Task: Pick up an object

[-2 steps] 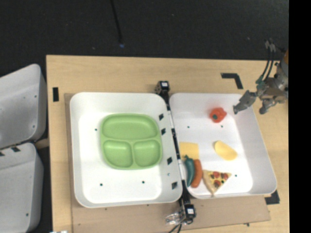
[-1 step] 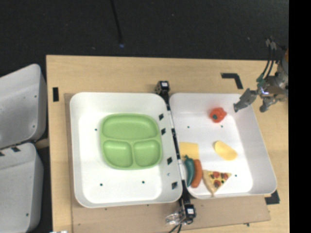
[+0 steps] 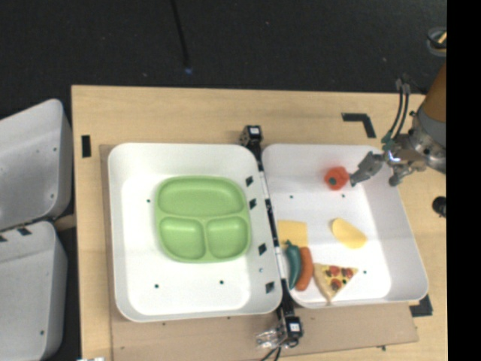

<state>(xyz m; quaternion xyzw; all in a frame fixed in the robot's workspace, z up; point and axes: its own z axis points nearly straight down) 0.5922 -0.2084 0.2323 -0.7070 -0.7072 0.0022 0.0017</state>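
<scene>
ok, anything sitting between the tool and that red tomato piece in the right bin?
Nothing visible. The tool sits just right of the red tomato piece, with bare floor of the right bin between them. The yellow piece lies lower, off that line.

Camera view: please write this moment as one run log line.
gripper: right bin, beside red tomato | held: nothing seen | green plate: left bin

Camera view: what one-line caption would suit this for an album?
Robot arm's gripper beside a red toy tomato in the right bin; a green divided plate fills the left.
</scene>
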